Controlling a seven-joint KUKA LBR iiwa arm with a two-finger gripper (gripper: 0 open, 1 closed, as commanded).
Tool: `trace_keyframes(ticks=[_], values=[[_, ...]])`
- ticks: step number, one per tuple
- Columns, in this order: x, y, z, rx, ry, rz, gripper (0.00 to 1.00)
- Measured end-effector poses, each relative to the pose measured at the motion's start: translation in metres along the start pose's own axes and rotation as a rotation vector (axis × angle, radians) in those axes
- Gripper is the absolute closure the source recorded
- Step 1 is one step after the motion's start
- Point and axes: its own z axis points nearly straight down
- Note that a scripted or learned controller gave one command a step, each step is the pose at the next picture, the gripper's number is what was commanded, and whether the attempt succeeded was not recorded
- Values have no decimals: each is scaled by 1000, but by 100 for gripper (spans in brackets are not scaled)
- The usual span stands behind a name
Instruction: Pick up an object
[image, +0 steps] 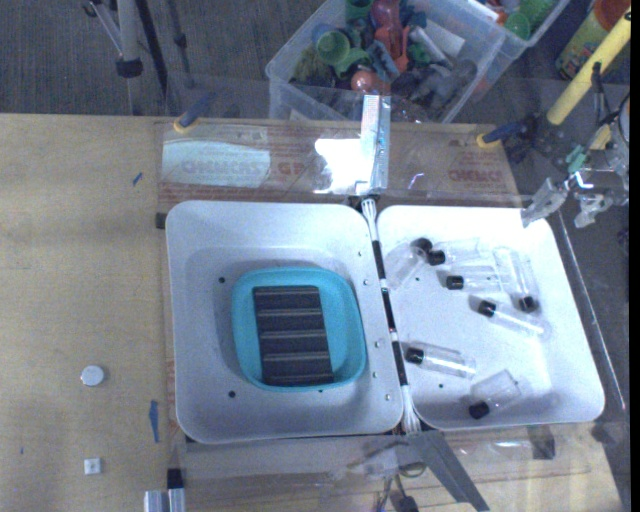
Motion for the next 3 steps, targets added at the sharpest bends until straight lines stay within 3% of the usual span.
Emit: trace_keyframes(ticks=[1,2,3], values=[[26,33,120,-1,-1,-69,0],[41,30,146,-36,-10,-66,0],[56,0,166,-1,0,-94,0]])
